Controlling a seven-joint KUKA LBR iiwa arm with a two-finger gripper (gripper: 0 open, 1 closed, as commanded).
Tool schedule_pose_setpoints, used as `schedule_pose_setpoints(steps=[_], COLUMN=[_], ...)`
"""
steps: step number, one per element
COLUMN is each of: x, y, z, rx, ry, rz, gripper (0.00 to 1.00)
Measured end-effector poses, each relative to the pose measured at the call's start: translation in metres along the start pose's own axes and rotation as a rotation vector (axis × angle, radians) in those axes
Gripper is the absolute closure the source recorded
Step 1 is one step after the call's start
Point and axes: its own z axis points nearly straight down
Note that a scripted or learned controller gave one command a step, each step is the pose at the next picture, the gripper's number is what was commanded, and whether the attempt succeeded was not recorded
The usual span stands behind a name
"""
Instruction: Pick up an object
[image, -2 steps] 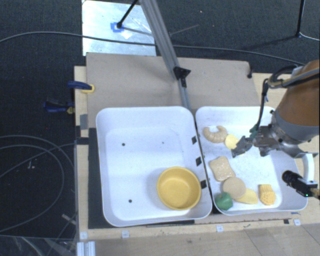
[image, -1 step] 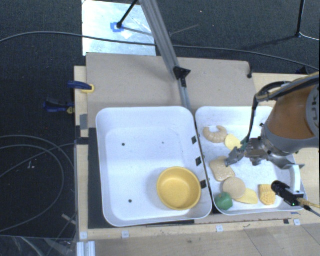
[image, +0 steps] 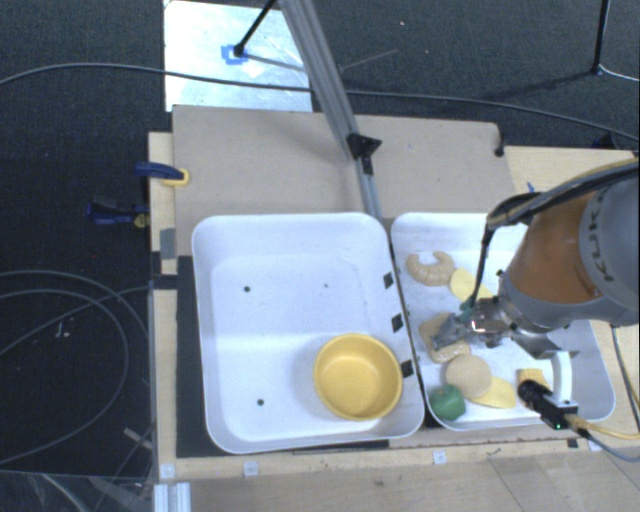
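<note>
End effector (image: 462, 328), grip state unclear, sits touching tan pastry (image: 443, 338).

arm (image: 570, 265) reaches in from right, gripper (image: 462, 328) lowered.

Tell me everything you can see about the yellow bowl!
The yellow bowl is round and plain, one soft yellow all over, and looks like plastic. It sits upright, with its open side up, and nothing shows inside it. It rests on the floor of the left white bin, down in the near right corner, close against the wall that meets the right white bin. A few small dark dots mark the left bin's floor around it. The gripper is over in the right bin, well apart from the bowl.
</note>
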Motion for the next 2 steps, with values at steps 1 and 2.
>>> schedule_pose_setpoints(steps=[1, 2], x=[0.0, 0.0], y=[0.002, 0.004], z=[0.011, -0.001], rx=[-0.003, -0.009], ry=[0.0, 0.0], rz=[0.001, 0.0], gripper=[0.0, 1.0])
